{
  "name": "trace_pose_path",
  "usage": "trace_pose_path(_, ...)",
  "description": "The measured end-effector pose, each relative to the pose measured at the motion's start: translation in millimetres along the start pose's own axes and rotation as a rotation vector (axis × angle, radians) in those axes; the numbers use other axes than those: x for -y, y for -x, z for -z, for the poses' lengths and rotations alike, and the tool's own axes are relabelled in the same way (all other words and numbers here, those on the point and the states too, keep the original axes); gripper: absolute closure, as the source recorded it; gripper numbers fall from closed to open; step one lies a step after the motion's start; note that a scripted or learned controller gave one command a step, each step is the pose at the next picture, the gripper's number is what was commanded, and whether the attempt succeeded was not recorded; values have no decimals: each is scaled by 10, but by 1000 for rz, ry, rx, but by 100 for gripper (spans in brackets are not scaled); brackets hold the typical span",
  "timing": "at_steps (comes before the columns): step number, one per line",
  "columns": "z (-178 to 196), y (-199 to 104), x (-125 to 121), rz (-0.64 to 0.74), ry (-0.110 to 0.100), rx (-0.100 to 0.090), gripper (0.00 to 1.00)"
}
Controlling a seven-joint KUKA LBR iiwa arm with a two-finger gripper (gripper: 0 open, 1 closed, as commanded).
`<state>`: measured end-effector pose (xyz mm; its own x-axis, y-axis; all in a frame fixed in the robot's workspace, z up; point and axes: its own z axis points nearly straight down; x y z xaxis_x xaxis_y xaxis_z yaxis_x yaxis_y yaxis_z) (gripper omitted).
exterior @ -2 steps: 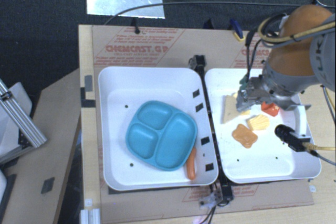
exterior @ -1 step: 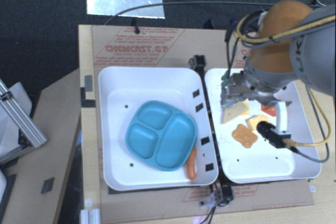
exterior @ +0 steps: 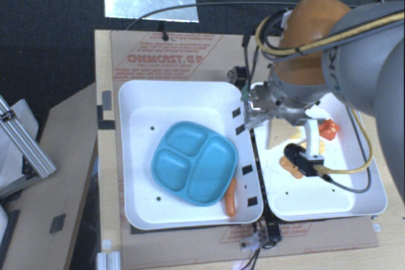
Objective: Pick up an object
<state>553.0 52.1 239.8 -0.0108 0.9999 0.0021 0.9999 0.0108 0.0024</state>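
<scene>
Gripper [exterior: 271,118]: I see it low over the right bin [exterior: 329,202], at its left wall
Grip: I cannot tell whether it is clenched or released
Red piece [exterior: 328,129]: right bin, well right of the gripper
Orange piece [exterior: 289,167]: right bin, near the gripper, on its front side
Plate [exterior: 193,162]: blue, in the left bin [exterior: 136,136]
Stick [exterior: 231,196]: orange, at the plate's front right edge

The arm [exterior: 370,54] enters from the view's right, orange band [exterior: 314,21] uppermost, wrist bent steeply downward, gripper [exterior: 261,108] beneath it.
</scene>
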Motion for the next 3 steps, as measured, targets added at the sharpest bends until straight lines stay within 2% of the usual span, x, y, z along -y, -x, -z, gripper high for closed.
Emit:
trace_pose_path(1, -185, -426, -195, -1, -1, 1, 100)
trace_pose_path(2, -257, -575, -176, -4, -2, 2, 100)
trace_pose_path(3, -254, -570, -177, -5, -2, 2, 0)
